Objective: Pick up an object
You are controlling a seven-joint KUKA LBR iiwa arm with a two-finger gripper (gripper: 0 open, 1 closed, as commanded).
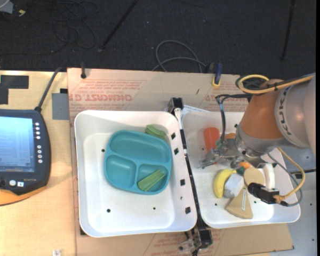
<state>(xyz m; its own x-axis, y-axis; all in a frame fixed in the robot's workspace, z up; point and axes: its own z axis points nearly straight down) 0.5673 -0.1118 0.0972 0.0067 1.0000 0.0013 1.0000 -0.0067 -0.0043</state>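
Observation:
In the right bin (288, 215), my gripper (216, 158) hangs low over the floor, just below an orange carrot-like piece (211, 137) and just above a yellow banana (220, 183). A small grey object (234, 184) lies against the banana, and a tan wedge (240, 205) lies in front of them. A round tan piece (254, 176) sits under the wrist. I cannot see anything held. The arm's orange band (261, 117) covers the bin's right rear part.
The left bin (90, 196) holds a teal divided plate (129, 159) with a green piece (152, 180) in one compartment; another green piece (156, 131) lies at its far edge. A black divider (182, 164) separates the bins. A tablet (13, 148) rests at far left.

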